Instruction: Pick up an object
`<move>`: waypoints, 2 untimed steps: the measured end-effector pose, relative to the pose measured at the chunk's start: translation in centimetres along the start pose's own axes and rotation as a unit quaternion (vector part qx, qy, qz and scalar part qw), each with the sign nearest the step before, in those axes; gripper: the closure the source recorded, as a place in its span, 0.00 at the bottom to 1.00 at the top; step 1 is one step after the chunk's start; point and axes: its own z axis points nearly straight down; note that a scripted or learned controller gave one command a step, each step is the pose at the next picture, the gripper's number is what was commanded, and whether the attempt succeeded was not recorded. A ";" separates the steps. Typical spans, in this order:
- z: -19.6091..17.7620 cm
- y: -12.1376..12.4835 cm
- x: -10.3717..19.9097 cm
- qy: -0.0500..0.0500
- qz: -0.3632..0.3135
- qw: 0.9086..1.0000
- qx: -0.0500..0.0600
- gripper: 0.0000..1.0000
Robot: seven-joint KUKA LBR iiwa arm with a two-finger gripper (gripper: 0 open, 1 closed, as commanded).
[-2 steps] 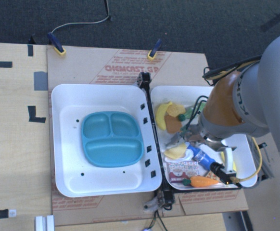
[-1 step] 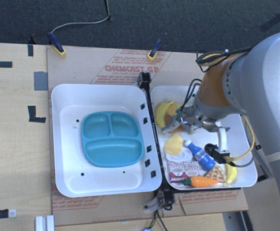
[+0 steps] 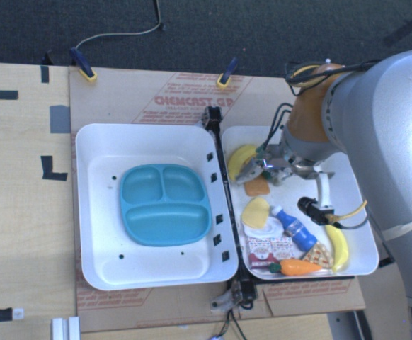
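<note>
- The bulky grey arm (image 3: 376,119), smooth and rounded with an orange band above the wrist, reaches in from the right and over the right bin
- The left bin (image 3: 96,190), a shallow white tub with rounded corners, holds a glossy blue plastic tray (image 3: 166,204) with three compartments
- The right bin (image 3: 362,261), matching in shape, carries a cluster of small toy foods
- The gripper (image 3: 252,167) sits low at the right bin's upper left, over a curved yellow banana-like piece (image 3: 238,157) and just above a tan, bread-like chunk (image 3: 258,188); whether it is apart or clamped on anything, I cannot tell
- A slim yellow banana (image 3: 340,247) lies along the bin's right side
- A blue bottle (image 3: 295,230) with a white cap lies tilted mid-bin, beside a pale yellow rounded piece (image 3: 256,213)
- An orange carrot (image 3: 297,267) rests at the front wall, beside a flat red-and-white packet (image 3: 265,250)
</note>
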 end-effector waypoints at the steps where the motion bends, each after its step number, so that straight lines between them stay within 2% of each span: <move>1: -1.0 0.0 0.0 -0.001 0.000 1.000 0.000 1.00; 2: -1.0 0.0 -0.1 -0.001 0.000 1.000 0.000 0.00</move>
